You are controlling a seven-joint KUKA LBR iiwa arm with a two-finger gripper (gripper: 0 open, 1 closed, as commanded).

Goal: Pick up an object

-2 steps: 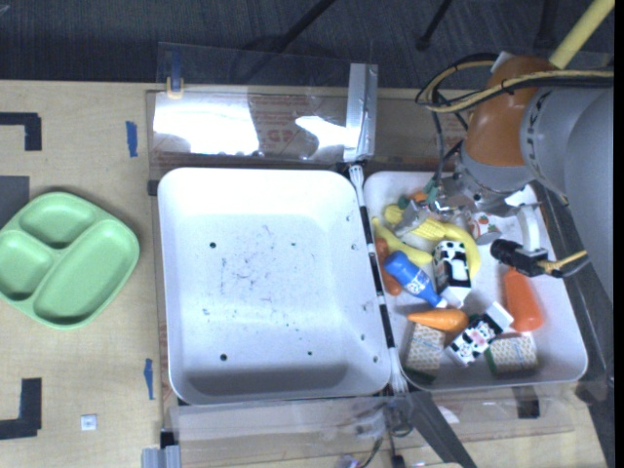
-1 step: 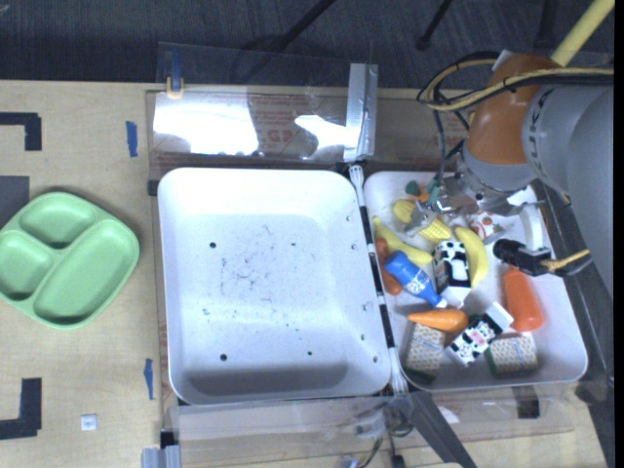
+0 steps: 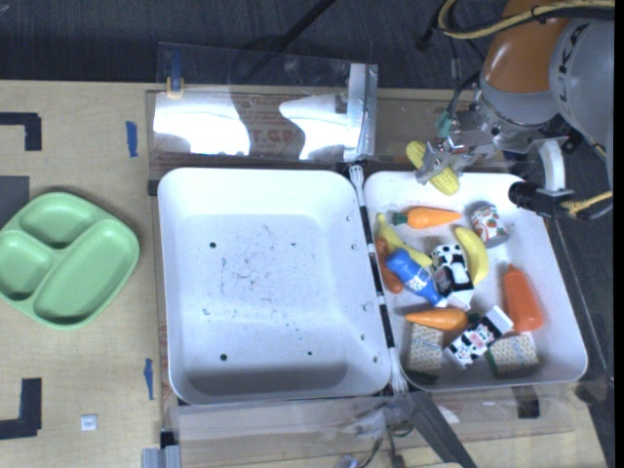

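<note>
Above the far rim of the right bin [image 3: 570, 344], the gripper [image 3: 450, 156] hangs with a yellow corn cob [image 3: 435, 167] at its tip. The cob appears to sit between the jaws, which look closed on its upper end; the contact itself is small and partly masked by the gripper body, so the hold is a judgement, not a certainty. The cob is clear of the bin floor and tilts downward toward the left.

Handling notes:
- The cob looks like a moulded toy: probably light and stiff, with a bumpy kernel surface that should resist slipping.
- Its tapered ends give a poor seat. A grip across the thick middle would be more secure than the present hold near one end, where the free length can swing or pivot out.

Remaining contents lie crowded in the right bin: a carrot [image 3: 432, 217], a banana [image 3: 474, 251], a blue bottle [image 3: 411, 271], a red-orange piece [image 3: 524, 298], and several small items too jumbled to identify. The left bin [image 3: 185, 203] shows a bare floor. A green divided plate [image 3: 68, 258] rests on the tabletop [image 3: 78, 125], well apart from both bins.

Visibility limits:
- The arm [image 3: 546, 57] is cut off at the upper right.
- Glare on the clear panel [image 3: 258, 115] behind the left bin obscures what lies there.
</note>
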